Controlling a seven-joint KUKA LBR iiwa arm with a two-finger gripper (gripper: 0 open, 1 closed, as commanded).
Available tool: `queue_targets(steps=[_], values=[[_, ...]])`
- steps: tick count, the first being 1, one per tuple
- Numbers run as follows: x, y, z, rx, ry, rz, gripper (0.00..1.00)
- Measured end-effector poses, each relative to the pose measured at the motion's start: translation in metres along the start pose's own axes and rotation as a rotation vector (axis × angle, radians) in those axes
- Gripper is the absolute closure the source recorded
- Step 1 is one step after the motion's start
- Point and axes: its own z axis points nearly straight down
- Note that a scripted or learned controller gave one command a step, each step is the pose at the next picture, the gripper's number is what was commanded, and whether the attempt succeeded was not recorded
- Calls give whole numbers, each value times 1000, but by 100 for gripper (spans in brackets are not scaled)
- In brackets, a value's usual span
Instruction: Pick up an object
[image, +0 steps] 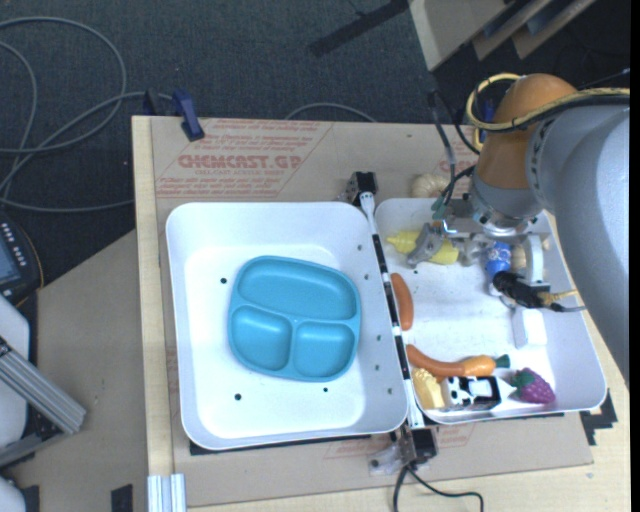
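The gripper (470, 238) hung low in the right bin (570, 350), just beside a yellow toy (405, 242); its grip I couldn't tell. A slight misalignment risked nudging that toy against the bin wall instead of lifting it.

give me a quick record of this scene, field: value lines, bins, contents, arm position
left bin: holds a blue divided plate
right bin: holds toy food
hot dog: by the bin's left wall
carrot: near the front, lying flat
grapes: purple, front right corner
yellow item: back left, beside the gripper
arm: reaching in from the right
gripper: low over the back of the right bin; grasp not discernible
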Motion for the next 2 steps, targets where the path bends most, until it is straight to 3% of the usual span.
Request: queue_targets(steps=[1, 2], values=[[-8, 2, 0, 0, 18, -5, 0], [-10, -2, -8, 14, 14, -7, 100]])
